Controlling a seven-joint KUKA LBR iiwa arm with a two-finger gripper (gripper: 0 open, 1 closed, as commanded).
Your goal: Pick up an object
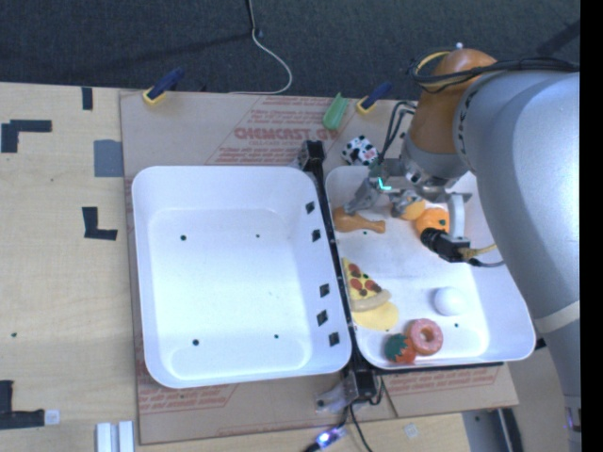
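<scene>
My gripper (366,199) hangs low over the far left part of the right bin (490,295), just above a brown drumstick-shaped toy (359,222). An orange toy (432,219) lies just to its right, and a black-and-white ball (358,149) sits behind it at the bin's far edge. Nearer the front lie a pizza slice (363,285), a flat yellow piece (376,315), a white ball (447,300), a pink donut (425,335) and a green-and-red toy (398,347). I see nothing lifted.
The left bin (231,271) stands beside the right one, the two joined along a rim with black clips (325,252). The arm's grey bulk (528,177) covers the right side. Clamps (162,85) and a green clip (335,111) sit at the cardboard's far edge.
</scene>
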